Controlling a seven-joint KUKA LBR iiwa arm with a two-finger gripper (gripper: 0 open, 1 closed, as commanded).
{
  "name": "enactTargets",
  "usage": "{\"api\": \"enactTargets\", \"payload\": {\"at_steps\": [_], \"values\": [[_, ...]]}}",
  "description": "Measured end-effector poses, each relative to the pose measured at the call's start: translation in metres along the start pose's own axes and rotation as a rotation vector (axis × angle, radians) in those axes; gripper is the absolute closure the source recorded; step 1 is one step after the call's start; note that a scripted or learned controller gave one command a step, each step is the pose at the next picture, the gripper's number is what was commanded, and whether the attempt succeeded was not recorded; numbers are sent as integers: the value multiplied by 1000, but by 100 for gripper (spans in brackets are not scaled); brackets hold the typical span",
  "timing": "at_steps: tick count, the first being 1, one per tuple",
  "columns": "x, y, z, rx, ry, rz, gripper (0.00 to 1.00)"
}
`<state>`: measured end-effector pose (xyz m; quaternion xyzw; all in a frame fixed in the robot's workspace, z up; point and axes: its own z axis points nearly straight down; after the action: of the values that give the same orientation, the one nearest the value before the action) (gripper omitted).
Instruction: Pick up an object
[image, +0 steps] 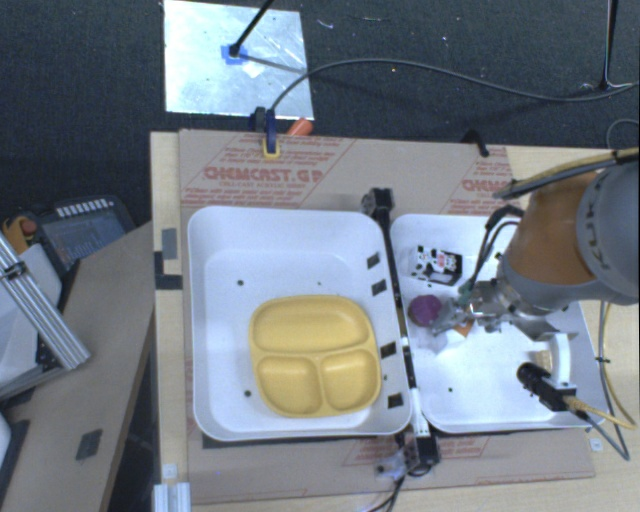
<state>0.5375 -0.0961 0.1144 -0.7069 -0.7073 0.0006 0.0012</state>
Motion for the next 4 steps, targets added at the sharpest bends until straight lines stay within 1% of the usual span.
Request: {"api": "enactTargets", "payload": {"at_steps": [1,2,3,4], "values": [[0,0,31,-1,0,0,0],[0,2,19,-6,-1,1,100],[1,7,-45,-10,-2,-3,100],[11,12,-95,-10,-2,-5,100]]}}
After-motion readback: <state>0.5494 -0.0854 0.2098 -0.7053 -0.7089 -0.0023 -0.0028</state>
